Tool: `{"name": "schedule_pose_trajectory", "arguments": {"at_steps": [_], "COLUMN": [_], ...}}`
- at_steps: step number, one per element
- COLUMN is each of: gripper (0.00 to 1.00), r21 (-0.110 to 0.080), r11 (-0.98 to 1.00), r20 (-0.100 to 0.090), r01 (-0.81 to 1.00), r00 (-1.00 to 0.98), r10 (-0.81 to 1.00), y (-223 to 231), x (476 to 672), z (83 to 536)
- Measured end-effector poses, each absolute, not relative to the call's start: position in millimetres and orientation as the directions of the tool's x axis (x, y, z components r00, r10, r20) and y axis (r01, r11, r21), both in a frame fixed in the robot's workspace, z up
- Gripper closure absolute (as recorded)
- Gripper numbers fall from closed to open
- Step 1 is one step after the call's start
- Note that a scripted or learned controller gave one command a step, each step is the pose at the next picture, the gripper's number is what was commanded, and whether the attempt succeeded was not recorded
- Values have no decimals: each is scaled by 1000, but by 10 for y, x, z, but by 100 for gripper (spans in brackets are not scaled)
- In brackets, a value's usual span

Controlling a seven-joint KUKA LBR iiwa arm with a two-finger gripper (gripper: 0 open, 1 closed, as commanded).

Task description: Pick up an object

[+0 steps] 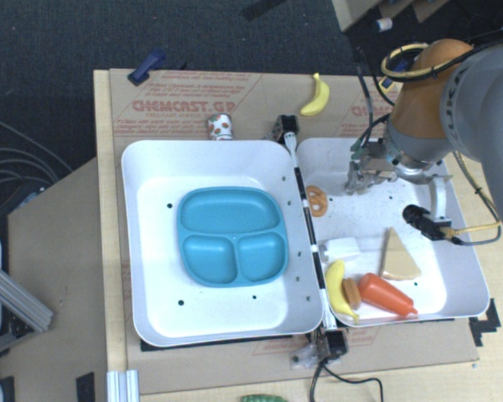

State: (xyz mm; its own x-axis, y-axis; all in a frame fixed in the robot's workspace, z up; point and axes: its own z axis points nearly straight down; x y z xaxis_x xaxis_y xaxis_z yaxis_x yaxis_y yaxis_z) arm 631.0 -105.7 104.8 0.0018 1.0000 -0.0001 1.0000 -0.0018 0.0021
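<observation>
Two white bins on counter. Pincer low in right bin near far edge, finger state unclear. Carrot, banana, wedge at near edge.

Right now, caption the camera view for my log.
Pincer hangs over right bin above carrot and banana; blue tray left.

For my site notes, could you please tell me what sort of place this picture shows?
Probably a robotics lab test bench, not a kitchen: a grey robot arm with an orange band reaches over two shallow white plastic bins, toy plastic food such as an orange carrot lies inside, and black cables trail across the dark floor.
</observation>
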Motion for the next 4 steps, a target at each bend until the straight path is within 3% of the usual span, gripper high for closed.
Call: {"name": "schedule_pose_trajectory", "arguments": {"at_steps": [1,2,3,4], "gripper": [0,100,0,100], "r21": [2,3,3,4], "r11": [-2,-2,-2,-3], "r20": [0,0,0,0], "r01": [1000,1000,1000,1000], "r00": [2,2,2,3], "r10": [1000,1000,1000,1000], "y": [-1057,-1057,-1057,-1058], "x": [6309,6314,6312,6317], "z": [1047,1147,1146,1246]}}
